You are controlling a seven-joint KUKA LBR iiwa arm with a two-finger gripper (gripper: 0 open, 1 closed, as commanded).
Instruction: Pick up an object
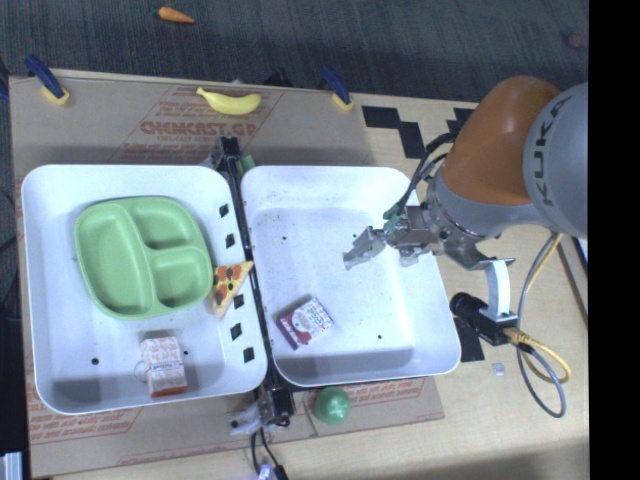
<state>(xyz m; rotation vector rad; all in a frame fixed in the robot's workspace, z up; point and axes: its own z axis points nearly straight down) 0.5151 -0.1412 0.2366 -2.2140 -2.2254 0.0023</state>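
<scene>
From my gripper (358,251), whose opening I cannot tell, the red packet (305,322) lies near at seven o'clock, long axis tilted toward two o'clock.

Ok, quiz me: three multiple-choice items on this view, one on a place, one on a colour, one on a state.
1. Where does the pizza slice lie?
A. left bin, beside the plate
B. right bin
C. on the bench

2. What colour is the plate?
A. blue
B. green
C. red

3. How does the red packet stand to the gripper?
A. clamped in it
B. lying apart from it on the right bin floor
C. hanging from it

Key: 1 A, the slice sits at the plate's right edge inside the left bin. 2 B, the divided plate is pale green. 3 B, the packet lies flat, nearer the bin's front than the gripper, with bare floor between.
</scene>
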